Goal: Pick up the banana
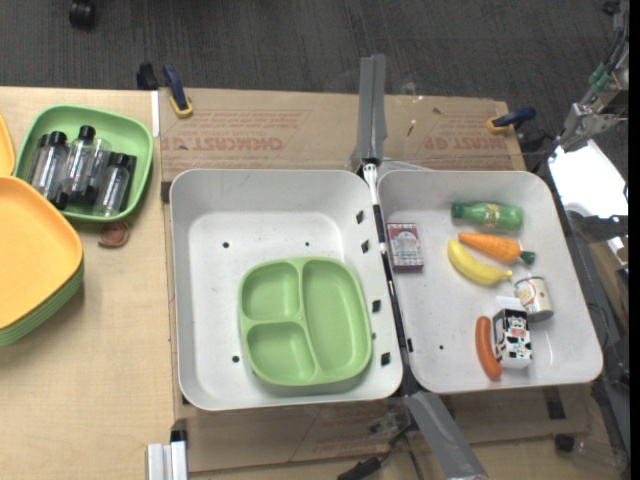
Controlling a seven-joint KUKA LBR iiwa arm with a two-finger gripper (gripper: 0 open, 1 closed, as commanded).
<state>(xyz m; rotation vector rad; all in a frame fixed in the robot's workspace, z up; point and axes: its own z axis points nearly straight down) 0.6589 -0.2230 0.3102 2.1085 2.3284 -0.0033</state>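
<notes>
Yellow curved banana [477, 264] lay in right shallow white bin [570, 268], toward its far edge, just under orange plastic carrot [492, 247]. Green bottle [487, 214] beyond. Pincer state: cannot tell.

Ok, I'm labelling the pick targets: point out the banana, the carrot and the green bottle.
banana [476, 264]: camera view, middle of its curved body.
carrot [488, 247]: camera view, orange body.
green bottle [488, 214]: camera view, its midsection.
</notes>
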